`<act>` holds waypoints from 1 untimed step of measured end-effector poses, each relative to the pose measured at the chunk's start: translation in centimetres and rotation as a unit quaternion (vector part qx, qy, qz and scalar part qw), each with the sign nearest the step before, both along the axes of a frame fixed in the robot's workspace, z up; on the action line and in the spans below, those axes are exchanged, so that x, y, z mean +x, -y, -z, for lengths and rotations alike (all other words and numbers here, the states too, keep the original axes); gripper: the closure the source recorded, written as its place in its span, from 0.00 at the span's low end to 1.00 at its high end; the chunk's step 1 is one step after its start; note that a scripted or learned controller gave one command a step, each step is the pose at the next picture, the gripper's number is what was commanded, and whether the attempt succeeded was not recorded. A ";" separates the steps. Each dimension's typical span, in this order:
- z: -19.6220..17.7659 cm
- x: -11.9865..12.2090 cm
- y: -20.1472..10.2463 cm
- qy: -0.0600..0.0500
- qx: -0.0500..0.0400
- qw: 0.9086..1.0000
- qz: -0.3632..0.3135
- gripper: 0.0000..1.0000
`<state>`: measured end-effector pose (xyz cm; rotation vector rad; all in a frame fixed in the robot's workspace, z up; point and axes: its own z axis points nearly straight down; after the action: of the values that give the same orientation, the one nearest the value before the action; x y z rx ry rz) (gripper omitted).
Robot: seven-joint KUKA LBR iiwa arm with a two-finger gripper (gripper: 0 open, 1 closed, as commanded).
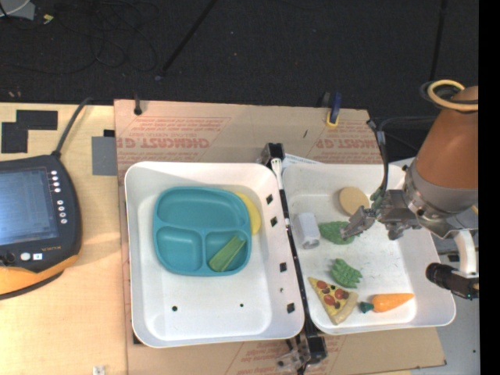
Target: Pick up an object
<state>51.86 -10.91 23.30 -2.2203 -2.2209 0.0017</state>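
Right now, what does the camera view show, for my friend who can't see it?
The gripper hovers by a green leafy toy in the right bin. The left bin holds a teal divided plate.

desk [47, 319]: cardboard sheet [234, 131] carrying two white bins, left bin [156, 319], right bin [437, 307]; teach pendant [31, 217] at left.

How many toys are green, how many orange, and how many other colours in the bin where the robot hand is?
Green: 2, leafy piece, leafy piece
Orange: 1, carrot
Tan: 1, round piece
Grey: 1, cylinder
Mixed: 1, pizza slice
Total: 6
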 end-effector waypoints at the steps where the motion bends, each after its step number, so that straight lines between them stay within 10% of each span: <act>1: 13.5 -4.8 -2.4 -0.009 0.003 1.000 0.000 0.00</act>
<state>47.05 -8.52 9.85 -2.2082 -2.2100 0.0151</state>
